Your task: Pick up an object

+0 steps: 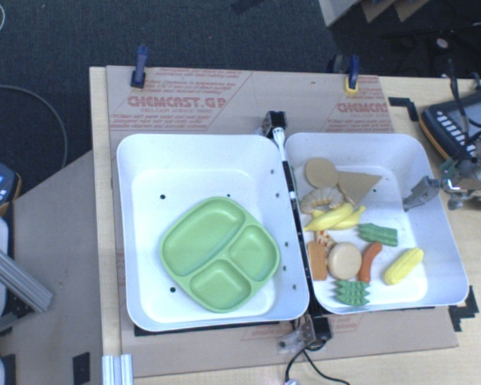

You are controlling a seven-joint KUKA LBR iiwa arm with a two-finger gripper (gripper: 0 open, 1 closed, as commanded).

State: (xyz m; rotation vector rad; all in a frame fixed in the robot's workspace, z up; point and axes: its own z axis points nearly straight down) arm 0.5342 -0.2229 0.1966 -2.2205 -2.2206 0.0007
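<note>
**A:** Camera view, then. Where is the gripper?

**B:** The gripper [423, 191] is at the right of the frame, a grey metal piece low over the right rim of the right bin [437, 291]. It sits over bare white floor, apart from the food. Whether it is released or clenched, I cannot tell; nothing shows in its grasp.

**A:** And the things to pick?

**B:** All of them are in the left and middle part of the right bin. A tan disc [321, 171] lies uppermost, with a tan wedge [359, 185] just to its right. Below them is a yellow banana [335, 216], and to its lower right a green vegetable [378, 233]. Lower still a round bun [344, 259] lies between an orange cracker [317, 261] and a red sausage [369, 261]. A yellow corn cob [404, 265] lies right of the sausage, nearest below the gripper. A leafy green piece [352, 292] is at the bottom edge.

**A:** The other bin?

**B:** The left bin [128, 215] holds a green divided plate [220, 253], lying flat toward its lower half. Both bins rest on a brown printed sheet [224, 95] on the tabletop, held by two blue clamps [139, 66] at its upper edge.
</note>
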